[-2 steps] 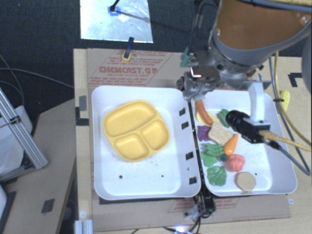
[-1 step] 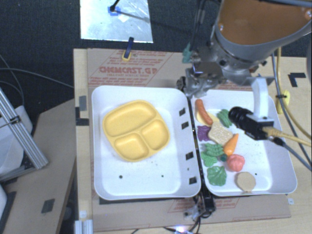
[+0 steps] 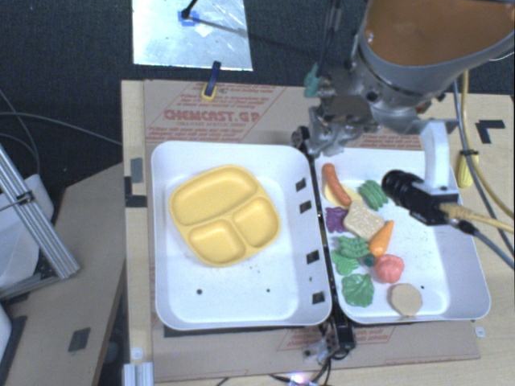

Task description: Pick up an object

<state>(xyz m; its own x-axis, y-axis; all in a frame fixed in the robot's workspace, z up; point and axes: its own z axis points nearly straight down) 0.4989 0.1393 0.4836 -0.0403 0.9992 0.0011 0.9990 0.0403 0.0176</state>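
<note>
One fixed camera looks down at a slant from above on both shallow white plastic bins [image 3: 241,296], fairly close in.

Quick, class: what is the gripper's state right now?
Gripper: at the right bin's top left corner; open or shut cannot be told, and nothing is seen in its grasp.

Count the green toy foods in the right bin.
3: one near the top beside the sausage, one mid-left below the cracker, one near the bottom. The arm may hide others.
</note>
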